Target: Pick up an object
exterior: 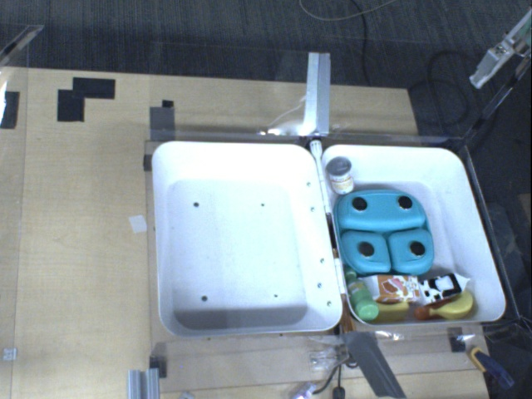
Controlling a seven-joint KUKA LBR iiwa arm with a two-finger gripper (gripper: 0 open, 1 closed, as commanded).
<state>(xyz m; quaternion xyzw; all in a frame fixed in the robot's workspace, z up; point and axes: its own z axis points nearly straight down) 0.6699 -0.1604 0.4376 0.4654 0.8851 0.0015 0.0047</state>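
While we are watching the bench (75, 248) | teal tray (383, 233) is lying mid right bin (465, 189) | small jar (339, 174) just behind tray | packets (411, 293) in front of tray | hand: we cannot tell

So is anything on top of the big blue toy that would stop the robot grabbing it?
No, nothing lies on the blue toy. A small jar sits just behind it and a banana in front, both beside it.

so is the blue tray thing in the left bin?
No, the blue three-part tray lies in the right bin, beside a small jar.
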